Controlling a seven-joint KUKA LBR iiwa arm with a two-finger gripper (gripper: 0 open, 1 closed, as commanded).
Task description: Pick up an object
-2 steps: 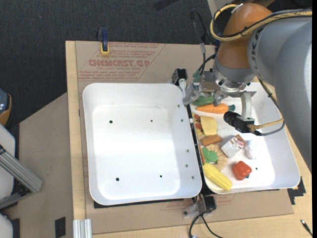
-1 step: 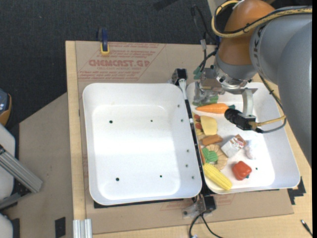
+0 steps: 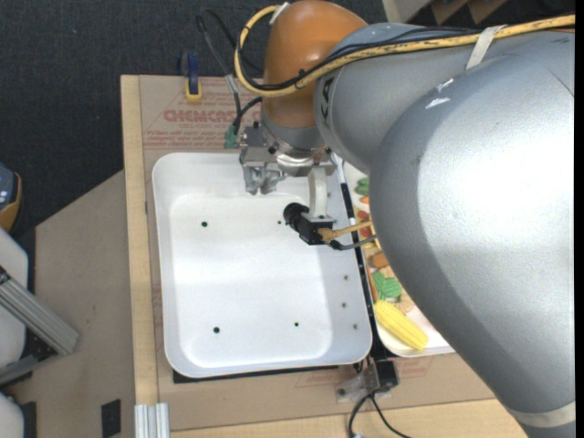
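gripper hung low over the far end of the left bin.
from where i stood i could not tell whether the claw was spread or pressed together. a yellow corn-like piece and a green piece just behind it lay in the right bin, half under the big grey arm, well apart from the gripper.

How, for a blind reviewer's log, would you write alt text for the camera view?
A grey, orange-banded robot arm reaches from the right, its pincer over the far end of the left white bin. A yellow corn-like item and green pieces lie in the right bin.
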